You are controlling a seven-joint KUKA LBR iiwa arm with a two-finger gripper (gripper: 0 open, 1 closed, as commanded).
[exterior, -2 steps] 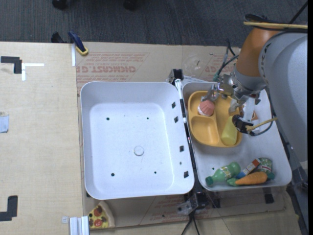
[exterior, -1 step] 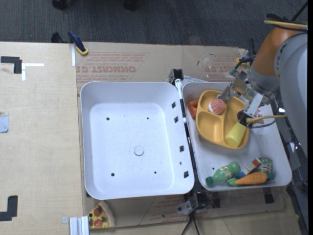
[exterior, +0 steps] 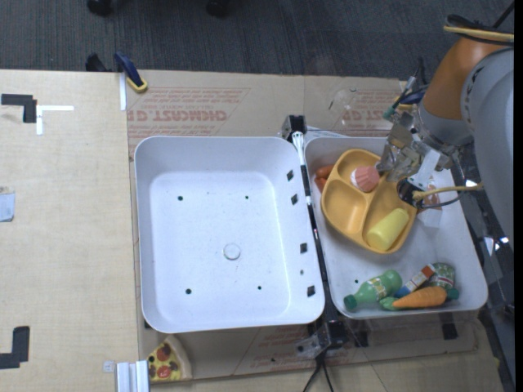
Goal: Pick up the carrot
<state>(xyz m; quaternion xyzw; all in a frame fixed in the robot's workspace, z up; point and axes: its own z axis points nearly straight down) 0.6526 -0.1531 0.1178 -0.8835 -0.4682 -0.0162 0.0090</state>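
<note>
From the overhead camera I see two white bins side by side on the tabletop (exterior: pixel 65 243). The left bin (exterior: pixel 147 219) has a small round disc (exterior: pixel 232 252) near its middle.

The right bin (exterior: pixel 474 260) holds the clutter. The carrot (exterior: pixel 421 298) lies on its side near the bin's 5 o'clock corner, its tip pointing toward 9 o'clock. Just beside it, touching or nearly so, lies a green bottle (exterior: pixel 374 289) at its 10 o'clock, and a small bottle with a red and green label (exterior: pixel 433 276) at its 12 o'clock.

At about 11 o'clock from the carrot, well apart from it, sits a yellow divided tray (exterior: pixel 347 207). A pink-and-white round thing (exterior: pixel 364 176) rests in the tray's upper compartment, and a yellow block (exterior: pixel 387 228) in its lower right compartment. Something orange-red (exterior: pixel 324 174) peeks out at the tray's 10 o'clock edge, against the bin wall; I can't tell what it is.

My arm (exterior: pixel 474 80) reaches in from 3 o'clock, orange band showing above the wrist. The gripper (exterior: pixel 392 163) hangs over the tray's 2 o'clock rim, near the pink thing and well apart from the carrot. I cannot tell how it is set, and I see nothing held in it.

Outside the bins, a toy pizza slice (exterior: pixel 166 362) lies at the left bin's 7 o'clock corner, and a blue-and-yellow clamp (exterior: pixel 131 72) sits at the cardboard's 11 o'clock edge.
</note>
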